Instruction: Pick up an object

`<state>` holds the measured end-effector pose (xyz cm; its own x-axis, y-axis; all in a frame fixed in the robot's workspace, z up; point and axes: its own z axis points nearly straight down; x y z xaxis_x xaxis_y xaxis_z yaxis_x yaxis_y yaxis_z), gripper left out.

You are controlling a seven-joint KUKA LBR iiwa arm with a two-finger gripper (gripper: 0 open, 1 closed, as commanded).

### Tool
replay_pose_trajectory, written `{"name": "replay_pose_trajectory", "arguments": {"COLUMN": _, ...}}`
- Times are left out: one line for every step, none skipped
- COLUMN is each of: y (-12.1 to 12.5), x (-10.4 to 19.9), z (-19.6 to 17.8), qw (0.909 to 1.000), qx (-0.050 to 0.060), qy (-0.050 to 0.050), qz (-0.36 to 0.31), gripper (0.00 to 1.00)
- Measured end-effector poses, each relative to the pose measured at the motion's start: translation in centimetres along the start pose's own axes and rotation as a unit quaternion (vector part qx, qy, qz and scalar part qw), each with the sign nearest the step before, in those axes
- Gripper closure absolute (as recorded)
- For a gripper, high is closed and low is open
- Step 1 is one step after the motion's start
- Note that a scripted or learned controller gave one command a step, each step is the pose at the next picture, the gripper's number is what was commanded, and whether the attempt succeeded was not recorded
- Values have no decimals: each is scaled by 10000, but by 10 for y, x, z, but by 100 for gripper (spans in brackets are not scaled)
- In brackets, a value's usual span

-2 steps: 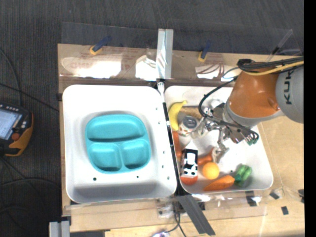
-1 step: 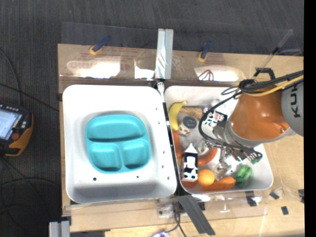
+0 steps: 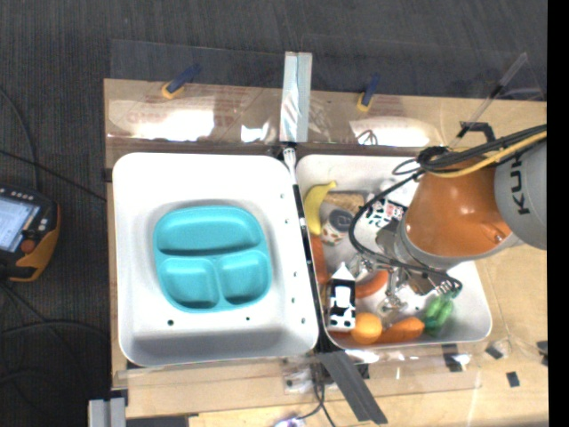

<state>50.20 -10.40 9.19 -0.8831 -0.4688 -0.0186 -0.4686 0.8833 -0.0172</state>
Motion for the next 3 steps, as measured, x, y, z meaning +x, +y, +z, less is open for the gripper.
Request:
{"name": "replay_pose_trajectory", "arguments": {"y": 2, "x": 1, "z": 0, "qw": 9983, "qx": -4, "qy": 20, "qz": 576, "gripper": 0}}
{"name": "replay_pose_trajectory", "arguments": {"y": 0, "x": 3, "z": 1, "qw": 9996, "qx": -27, "qy": 2, "qz": 282, "gripper": 0}}
{"name": "replay_pose_trajectory", "arguments": {"y": 1, "x": 3, "z": 1, "qw": 9997, "qx": -16, "qy": 2, "qz": 236, "gripper": 0}}
